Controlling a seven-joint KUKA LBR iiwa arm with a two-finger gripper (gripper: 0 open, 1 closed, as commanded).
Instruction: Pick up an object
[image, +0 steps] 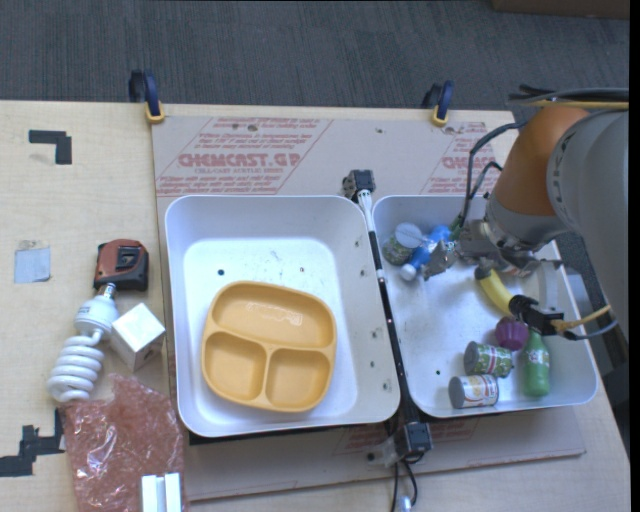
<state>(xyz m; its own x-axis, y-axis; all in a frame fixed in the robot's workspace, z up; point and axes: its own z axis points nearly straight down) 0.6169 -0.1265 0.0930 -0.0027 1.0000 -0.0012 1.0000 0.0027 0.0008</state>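
**Arm over right bin, gripper state unclear**

Camera view: two white bins side by side on a bench w/ brown board under them. Left bin (190, 330) holds a yellow divided plate (268, 346), three compartments, lying flat near the bin's front.

Right bin (430, 330) has the pickable stuff. Back-left corner: small cluster w/ a blue object (437, 243) and a greyish round item (405, 240), touching or nearly so, too small to ID. Yellow banana (494, 289) lies mid-right. Near front-right: purple round object (512, 332), green bottle (537, 365) just beside it, two small cans (487, 358) (473, 391) lying on their sides, one in front of the other.

Arm (560, 170) comes in from right, orange band visible, wrist over back-right part of right bin. Gripper (470, 245) sits low between the blue object and the banana; fingers hidden by wrist body + cables, can't tell spread or closed, nothing seen between them.

Outside bins, left of bench: tape measure (122, 265), white spiral bulb (82, 350), white cube (138, 333) just beside bulb, pinkish plastic bag (120, 440) at front. Two blue clamps (147, 93) (439, 101) at board's back edge.
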